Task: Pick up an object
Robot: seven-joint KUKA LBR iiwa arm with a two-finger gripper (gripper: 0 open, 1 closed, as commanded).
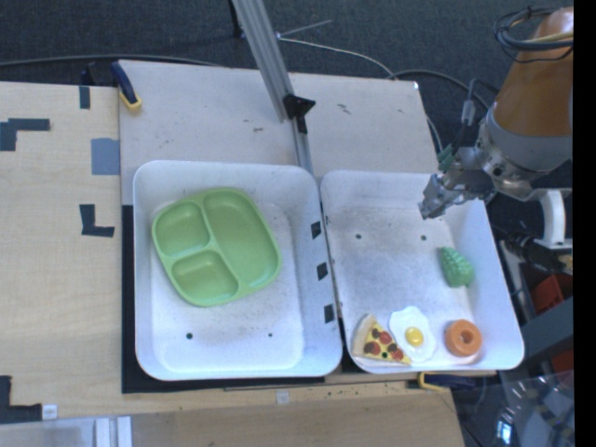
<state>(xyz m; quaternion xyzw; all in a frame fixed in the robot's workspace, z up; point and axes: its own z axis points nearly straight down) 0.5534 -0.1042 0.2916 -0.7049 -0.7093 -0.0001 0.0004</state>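
Two white bins side by side on tabletop (56,250). Left bin (149,343) holds a green tray (216,246), three compartments, sitting upper-left of that bin, long axis running upper-left to lower-right.

Right bin (372,222) carries the small stuff, all bunched along its lower and right part: pizza slice (379,340) at lower left corner, tip pointing up-left, crust edge toward lower right; egg (412,331) just beside it, touching or nearly so; donut (463,338) near lower right corner, flat, hole up. Green toy (456,266) lies apart from those three, mid-right near the bin wall, long axis roughly up-down in frame w/ slight lean; looks ribbed or leafy, can't tell what it is.

Tool (435,200) sits upper right of right bin, above the green toy and clear of it, nothing between its tips that I can see. Open or closed: can't tell, too dark and small. Arm (531,110) leans in from frame right, tool angled down-left.

Judgement: approach stage, no pick yet. Green toy is nearest candidate. Items by the wall probably leave little room for a tip on that side.
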